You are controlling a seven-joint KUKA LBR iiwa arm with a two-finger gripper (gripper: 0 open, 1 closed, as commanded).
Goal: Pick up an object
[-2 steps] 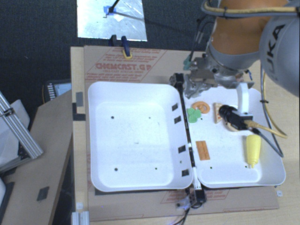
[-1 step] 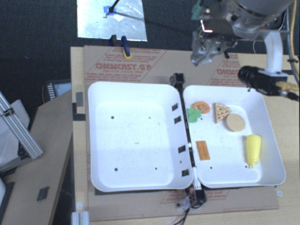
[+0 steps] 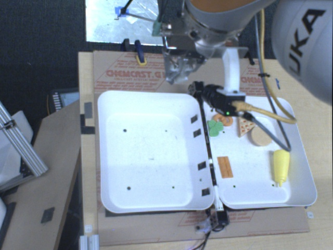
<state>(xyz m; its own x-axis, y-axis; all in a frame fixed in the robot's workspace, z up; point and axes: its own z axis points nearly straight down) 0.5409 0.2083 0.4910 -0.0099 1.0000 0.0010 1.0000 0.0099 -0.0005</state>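
Observation:
My gripper (image 3: 178, 71) hangs high over the back edge of the bench, above the far right corner of the left bin (image 3: 112, 191), and nothing shows in its grasp. The objects lie in the right bin (image 3: 307, 191). A small green piece (image 3: 214, 127) touches an orange ring-shaped piece (image 3: 225, 120) near the divider. To their right, an orange speckled wedge (image 3: 244, 127) rests next to a tan round disc (image 3: 260, 137). A yellow bottle-shaped object (image 3: 281, 166) lies towards the right wall. A flat orange rectangle (image 3: 225, 166) sits close to the divider.
The two bins meet along a black hinged divider (image 3: 208, 150). A blue and yellow clamp (image 3: 139, 53) stands at the bench's back edge. Brown cardboard (image 3: 130, 72) lies under the bins.

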